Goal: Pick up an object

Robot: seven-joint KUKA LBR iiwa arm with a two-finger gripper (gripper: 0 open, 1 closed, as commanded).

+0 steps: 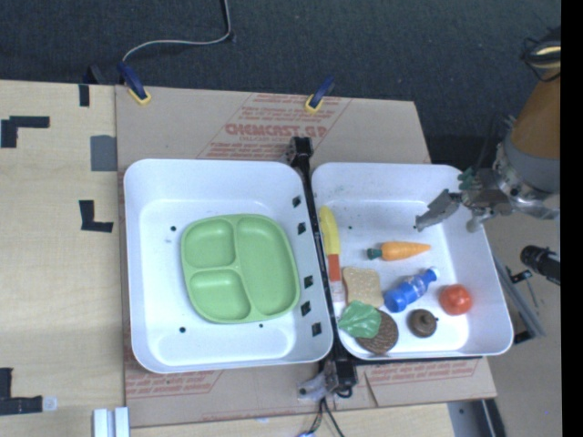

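Hovering over the right bin point(474, 244) near its right edge toward the far corner, my gripper point(453, 212) has its two fingers spread apart with nothing between them. Just below it in the bin lies an orange carrot point(404, 251), apart from the fingertips. Toward the near edge I see a blue bottle point(409, 289), a red tomato point(455, 299) by the right wall, and a small brown round piece point(423, 322). Along the bin's left wall a yellow corn cob point(328, 230) lies lengthwise, with a slice of bread point(363, 286) nearer the front and a green leaf point(360, 319) resting on a dark cookie point(383, 336) at the near left corner. The left bin point(146, 244) carries a green divided plate point(240, 268) at its middle.
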